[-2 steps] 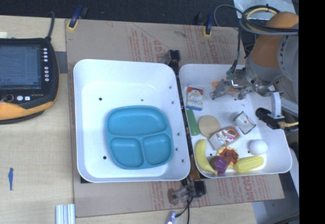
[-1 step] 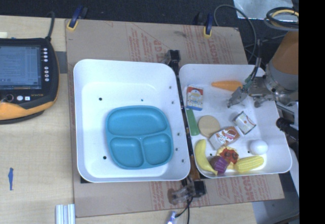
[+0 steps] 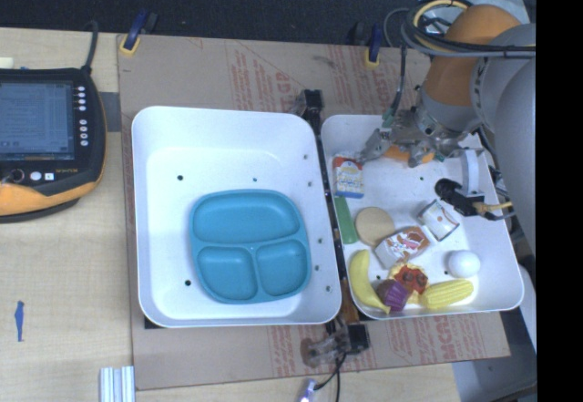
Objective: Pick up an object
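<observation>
Camera view: the arm reached in from the right, and the pincer (image 3: 399, 147) sat low over the back of the right bin (image 3: 506, 295), near an orange item partly hidden beneath it; whether the pincer was released or clenched could not be told, and nothing was seen between its tips. Right bin held the candidates: a small carton (image 3: 349, 178), a green stick (image 3: 342, 218), a tan round piece (image 3: 373, 225), a banana (image 3: 362, 280), a corn cob (image 3: 447, 293), a white egg (image 3: 463, 263), a purple piece (image 3: 395, 294), a wrapped packet (image 3: 402, 245). Judged all light toy food; egg and banana smooth and liable to slip, so take hold across the narrow middle; the carton, flat-sided and nearest, looked easiest. Left bin (image 3: 155, 209) held one blue divided plate (image 3: 248, 243), lying flat. A tablet (image 3: 41, 140) lay on the table at far left
</observation>
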Robot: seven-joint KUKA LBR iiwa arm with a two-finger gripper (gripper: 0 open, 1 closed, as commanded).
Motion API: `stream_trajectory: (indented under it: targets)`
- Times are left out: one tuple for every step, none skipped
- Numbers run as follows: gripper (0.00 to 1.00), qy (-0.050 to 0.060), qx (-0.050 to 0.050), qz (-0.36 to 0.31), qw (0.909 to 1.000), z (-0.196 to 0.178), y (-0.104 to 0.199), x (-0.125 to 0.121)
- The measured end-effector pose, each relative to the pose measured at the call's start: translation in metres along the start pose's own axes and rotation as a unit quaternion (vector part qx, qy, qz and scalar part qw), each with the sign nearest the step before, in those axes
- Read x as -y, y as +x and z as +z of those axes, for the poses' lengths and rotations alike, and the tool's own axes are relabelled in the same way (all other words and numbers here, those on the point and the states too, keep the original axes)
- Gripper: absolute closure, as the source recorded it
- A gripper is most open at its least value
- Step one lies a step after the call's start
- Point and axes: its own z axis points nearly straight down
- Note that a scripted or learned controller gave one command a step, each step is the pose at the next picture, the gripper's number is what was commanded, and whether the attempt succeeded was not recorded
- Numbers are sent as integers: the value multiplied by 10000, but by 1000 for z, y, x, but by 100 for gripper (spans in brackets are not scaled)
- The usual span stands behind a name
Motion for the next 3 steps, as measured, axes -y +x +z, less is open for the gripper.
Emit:
stream_trajectory:
  targets:
    - [0, -27, 4, -1, 10000, -110, -72, 1]
    - [0, -8, 1, -20, 10000, -74, -42, 17]
    - [0, -9, -6, -15, 10000, -105, -10, 34]
